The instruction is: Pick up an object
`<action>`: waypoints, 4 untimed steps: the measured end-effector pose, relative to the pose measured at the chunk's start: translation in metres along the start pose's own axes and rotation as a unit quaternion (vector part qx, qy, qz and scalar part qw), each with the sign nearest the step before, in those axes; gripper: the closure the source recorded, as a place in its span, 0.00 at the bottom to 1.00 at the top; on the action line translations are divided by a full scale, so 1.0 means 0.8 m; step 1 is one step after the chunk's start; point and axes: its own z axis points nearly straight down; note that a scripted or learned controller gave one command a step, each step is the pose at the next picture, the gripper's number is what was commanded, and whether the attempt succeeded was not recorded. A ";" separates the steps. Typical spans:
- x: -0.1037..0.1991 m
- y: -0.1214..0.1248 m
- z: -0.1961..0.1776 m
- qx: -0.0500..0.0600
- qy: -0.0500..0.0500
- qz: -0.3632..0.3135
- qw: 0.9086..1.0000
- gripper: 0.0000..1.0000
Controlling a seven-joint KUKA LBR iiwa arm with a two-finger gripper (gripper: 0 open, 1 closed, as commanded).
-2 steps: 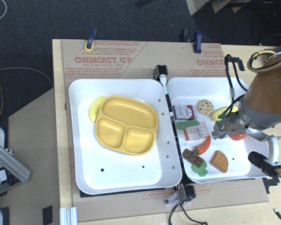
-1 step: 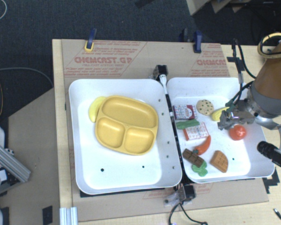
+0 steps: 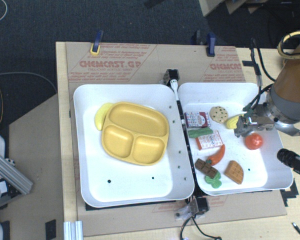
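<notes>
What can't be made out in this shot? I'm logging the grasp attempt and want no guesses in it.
- Claw, camera view: too small and dark to tell whether it is open or shut, or touching anything.
- Yellow item beside the claw: partly covered by it, so its shape is unclear.
- Yellow piece in the left bin: mostly hidden under the divided yellow plate.
- Small packets: print too small to read.

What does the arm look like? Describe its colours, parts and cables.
The arm is grey with a broad orange band above the wrist. Its gripper is a dark metal block. Black cables run down beside the arm toward the wrist, and a yellow-rimmed ring sits at the top of the orange section.
</notes>
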 end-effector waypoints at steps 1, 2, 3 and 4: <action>0.033 0.051 0.008 0.000 0.000 0.000 1.000 1.00; 0.064 0.067 0.013 0.000 0.000 -0.001 1.000 1.00; 0.063 0.075 -0.010 0.000 0.000 0.000 1.000 1.00; 0.054 0.072 -0.010 0.001 0.000 0.001 1.000 1.00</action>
